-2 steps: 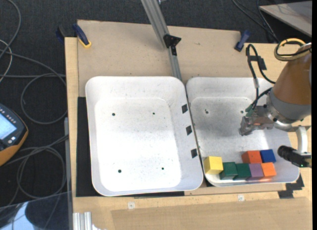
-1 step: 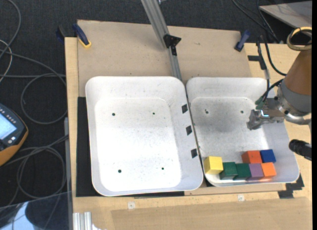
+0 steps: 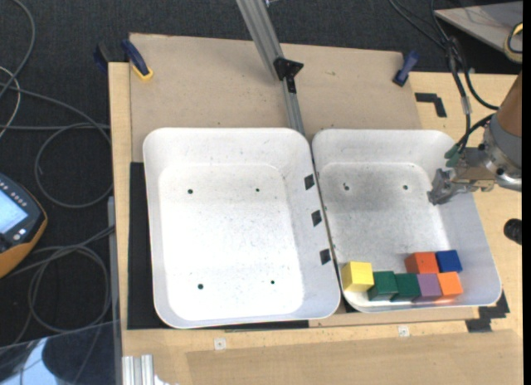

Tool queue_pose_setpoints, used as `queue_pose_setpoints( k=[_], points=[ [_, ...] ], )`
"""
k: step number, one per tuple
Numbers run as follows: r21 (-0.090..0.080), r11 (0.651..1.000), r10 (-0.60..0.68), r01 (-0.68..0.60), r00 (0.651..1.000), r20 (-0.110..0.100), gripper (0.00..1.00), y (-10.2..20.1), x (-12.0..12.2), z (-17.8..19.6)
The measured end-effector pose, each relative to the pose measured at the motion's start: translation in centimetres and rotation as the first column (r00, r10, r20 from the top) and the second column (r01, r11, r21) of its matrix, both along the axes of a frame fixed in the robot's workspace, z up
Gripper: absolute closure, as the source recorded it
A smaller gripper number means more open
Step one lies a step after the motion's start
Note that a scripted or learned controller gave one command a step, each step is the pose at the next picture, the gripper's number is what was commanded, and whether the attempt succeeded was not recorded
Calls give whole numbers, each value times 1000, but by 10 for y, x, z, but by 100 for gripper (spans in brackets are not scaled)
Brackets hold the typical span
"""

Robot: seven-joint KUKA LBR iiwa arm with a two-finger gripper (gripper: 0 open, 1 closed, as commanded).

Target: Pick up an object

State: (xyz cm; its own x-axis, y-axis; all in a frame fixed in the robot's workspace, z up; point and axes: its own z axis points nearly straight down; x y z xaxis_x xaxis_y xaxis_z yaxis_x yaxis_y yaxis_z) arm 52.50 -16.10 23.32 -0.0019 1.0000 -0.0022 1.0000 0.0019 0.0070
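Camera view: claw (image 3: 441,186), grip state not discernible, is hung above right bin (image 3: 373,159); blocks (image 3: 406,279) are clustered below it, nearer the front rim.

Looks like a robotics lab: plywood bench (image 3: 249,68) held by blue clamps (image 3: 137,60), loose cables (image 3: 50,151) across dark carpet (image 3: 66,10), handheld control pendant (image 3: 15,221) at left.

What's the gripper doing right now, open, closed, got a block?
Gripper: above the right bin's far right side, away from the blocks; open or closed cannot be told.
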Motion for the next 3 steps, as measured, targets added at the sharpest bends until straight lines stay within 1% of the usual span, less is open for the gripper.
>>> queue_pose_setpoints(
  k=[1, 2, 3],
  points=[
    [0, 1000, 0, 0, 1000, 0, 100, -2, 7, 45],
    [5, 1000, 4, -4, 1000, -7, 100, 46, 0, 48],
    [5, 1000, 4, -4, 1000, -10, 100, 100, -9, 31]
  ],
)
